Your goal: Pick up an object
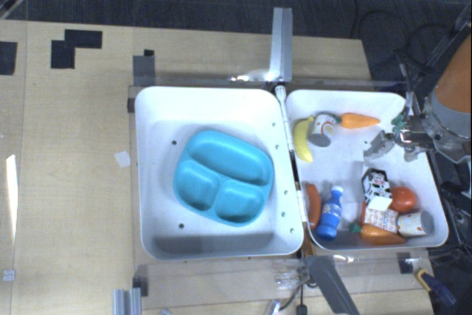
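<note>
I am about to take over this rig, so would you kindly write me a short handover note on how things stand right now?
Gripper: above the right bin, near its upper right, nothing seen between its fingers.
Right bin holds: carrot, banana and a small can at the top; blue bottle, red sausage, cow-print carton and tomato lower down.
Left bin: blue divided tray.
Done: nothing picked yet.
Left: grasp and lift one object.

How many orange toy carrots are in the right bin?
2: one orange toy carrot lies at the bin's far side; another lies at the near edge, partly covered. More may be hidden.
</note>
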`<action>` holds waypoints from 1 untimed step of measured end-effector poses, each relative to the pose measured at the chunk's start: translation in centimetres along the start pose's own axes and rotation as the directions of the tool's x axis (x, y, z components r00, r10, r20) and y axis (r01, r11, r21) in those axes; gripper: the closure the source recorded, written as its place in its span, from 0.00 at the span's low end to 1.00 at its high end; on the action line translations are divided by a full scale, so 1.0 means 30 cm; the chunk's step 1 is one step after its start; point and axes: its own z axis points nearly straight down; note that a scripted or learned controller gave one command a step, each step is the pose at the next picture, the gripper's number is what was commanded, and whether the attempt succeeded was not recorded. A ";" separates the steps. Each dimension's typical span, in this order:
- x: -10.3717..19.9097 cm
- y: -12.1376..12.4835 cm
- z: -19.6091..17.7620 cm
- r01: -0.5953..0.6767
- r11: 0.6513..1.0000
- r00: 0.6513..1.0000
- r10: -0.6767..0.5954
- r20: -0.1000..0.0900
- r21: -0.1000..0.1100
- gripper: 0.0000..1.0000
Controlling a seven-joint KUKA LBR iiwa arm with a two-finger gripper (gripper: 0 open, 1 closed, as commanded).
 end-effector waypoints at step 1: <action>-0.094 -0.076 0.419 0.034 0.999 0.999 -0.034 0.002 -0.004 0.00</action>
